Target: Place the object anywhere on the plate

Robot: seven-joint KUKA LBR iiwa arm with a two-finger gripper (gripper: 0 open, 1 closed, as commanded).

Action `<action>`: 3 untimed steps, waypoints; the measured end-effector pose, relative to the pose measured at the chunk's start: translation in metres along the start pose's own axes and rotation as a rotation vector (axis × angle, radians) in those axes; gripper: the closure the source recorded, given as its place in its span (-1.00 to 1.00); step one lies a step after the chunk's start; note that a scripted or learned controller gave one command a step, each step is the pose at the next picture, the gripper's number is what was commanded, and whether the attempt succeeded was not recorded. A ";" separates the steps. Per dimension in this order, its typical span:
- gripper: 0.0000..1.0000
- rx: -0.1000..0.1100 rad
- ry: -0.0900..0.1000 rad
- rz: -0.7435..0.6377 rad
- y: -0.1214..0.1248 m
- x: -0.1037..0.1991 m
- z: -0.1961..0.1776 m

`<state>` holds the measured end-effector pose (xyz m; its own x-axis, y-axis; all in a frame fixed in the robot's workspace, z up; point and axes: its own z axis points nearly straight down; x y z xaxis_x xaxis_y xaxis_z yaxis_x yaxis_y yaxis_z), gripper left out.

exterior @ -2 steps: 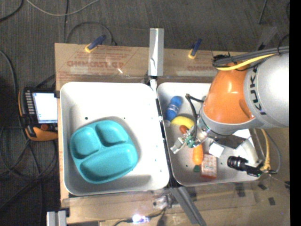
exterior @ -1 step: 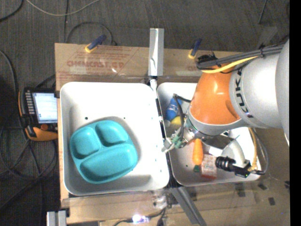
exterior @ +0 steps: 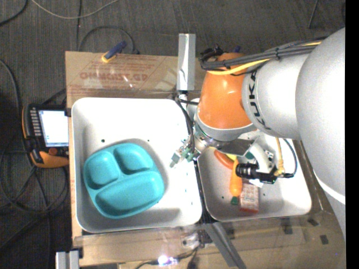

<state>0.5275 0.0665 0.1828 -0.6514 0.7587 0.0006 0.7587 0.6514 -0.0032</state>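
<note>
White moulded plastic forms the two shallow bins set side by side on the bench; the left bin [exterior: 84, 116] holds a turquoise plastic plate [exterior: 123, 178] divided into three compartments, lying low and left in that bin and turned at a slant; its compartments hold nothing. The right bin [exterior: 297, 203] is largely covered by the grey arm [exterior: 297, 88] with its orange band [exterior: 221, 102], which reaches in from the right and hangs over the wall shared by the two bins. A small dark fitting with a green tip [exterior: 182, 154] juts from under the orange band over the right part of the left bin, near the plate's right edge but apart from it; the gripper is not clear enough to make out, so whether it is released or clenched cannot be told. In the right bin lie an orange carrot-shaped toy [exterior: 234, 185], upright in the view, and just beside it a small reddish-brown packet [exterior: 249, 199], the two touching or nearly so (a further orange piece [exterior: 223, 159] shows just under the wrist). A black cylindrical part [exterior: 255, 172] of the wrist sits above the carrot. A handheld pendant with a lit screen [exterior: 47, 130] lies left of the bench; a brown cardboard sheet [exterior: 120, 77] lies behind the left bin.
</note>
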 end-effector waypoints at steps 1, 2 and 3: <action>1.00 -0.001 -0.003 0.170 -0.019 0.024 -0.098; 1.00 -0.001 -0.002 -0.018 0.052 0.031 -0.084; -1.00 -0.001 -0.003 -0.017 0.052 0.031 -0.084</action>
<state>0.5474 0.1238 0.2663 -0.6646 0.7472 -0.0022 0.7472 0.6646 -0.0024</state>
